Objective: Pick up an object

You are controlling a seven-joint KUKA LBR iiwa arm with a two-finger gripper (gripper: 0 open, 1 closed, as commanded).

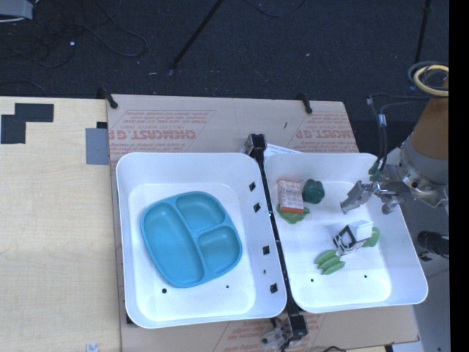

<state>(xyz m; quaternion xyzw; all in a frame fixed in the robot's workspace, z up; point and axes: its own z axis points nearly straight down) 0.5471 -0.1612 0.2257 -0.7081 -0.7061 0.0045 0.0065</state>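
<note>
While hovering over right bin (410,284):
pincer (364,194): hanging with fingers apart, gripping nothing
target: green pods (331,261) lying just below pincer, reachable
blue tray (192,237): sitting far left, irrelevant

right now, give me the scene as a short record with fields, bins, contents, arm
left bin: holds a blue divided plate
right bin: holds an orange packet, a dark green round item, green pods and a small black and white item
arm: reaches in from the right, over the right bin's upper right part
tool: above the right bin, apart from the items, nothing seen between its fingers
</note>
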